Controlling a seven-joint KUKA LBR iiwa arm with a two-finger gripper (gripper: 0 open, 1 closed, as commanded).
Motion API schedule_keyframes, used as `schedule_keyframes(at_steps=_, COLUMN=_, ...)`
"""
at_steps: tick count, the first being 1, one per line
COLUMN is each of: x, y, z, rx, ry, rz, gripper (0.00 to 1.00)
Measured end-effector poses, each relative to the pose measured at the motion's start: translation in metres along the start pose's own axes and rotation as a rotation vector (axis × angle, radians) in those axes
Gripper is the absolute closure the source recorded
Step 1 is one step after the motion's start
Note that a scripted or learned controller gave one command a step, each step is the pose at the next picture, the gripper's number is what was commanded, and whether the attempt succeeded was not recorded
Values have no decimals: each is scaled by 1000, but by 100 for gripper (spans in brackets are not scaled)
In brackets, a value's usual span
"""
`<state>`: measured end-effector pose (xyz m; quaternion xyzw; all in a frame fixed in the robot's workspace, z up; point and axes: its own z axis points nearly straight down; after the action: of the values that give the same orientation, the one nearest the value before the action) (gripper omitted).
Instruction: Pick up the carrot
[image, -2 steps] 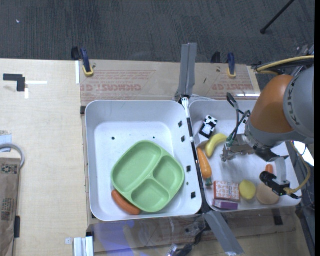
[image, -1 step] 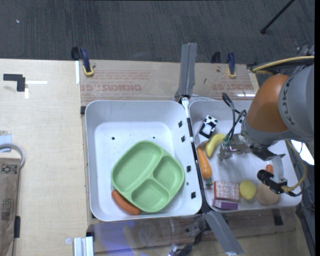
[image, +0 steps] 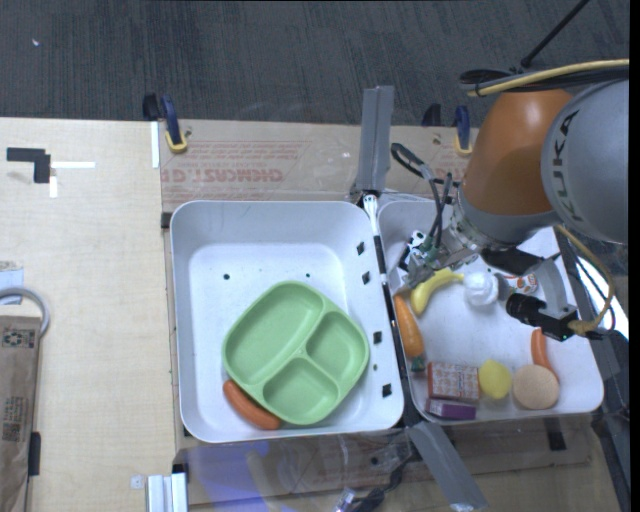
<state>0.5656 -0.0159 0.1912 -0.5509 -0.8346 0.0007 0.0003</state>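
- Your gripper (image: 432, 250) hangs low over the right bin's (image: 590, 400) far-left corner, beside the banana (image: 436, 286); whether it is open or closed you cannot tell
- The carrot (image: 407, 326) lies just nearer the camera, against the bin's left wall; its long axis runs along that wall

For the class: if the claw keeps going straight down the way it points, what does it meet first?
Most likely the banana, lying just under the claw in the right bin; the carrot sits lower left. Depth is hard to judge from above.
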Motion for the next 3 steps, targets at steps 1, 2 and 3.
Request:
schedule_keyframes(at_steps=1, x=103, y=-7, z=-29, rx=2, ry=1, rz=54, gripper=100)
schedule_keyframes(at_steps=2, x=95, y=-48, z=-33, rx=1, ry=1, rz=-163, gripper=100)
schedule_keyframes(at_steps=3, x=84, y=-55, z=-28, rx=-3, ry=-1, rz=-319, gripper=100)
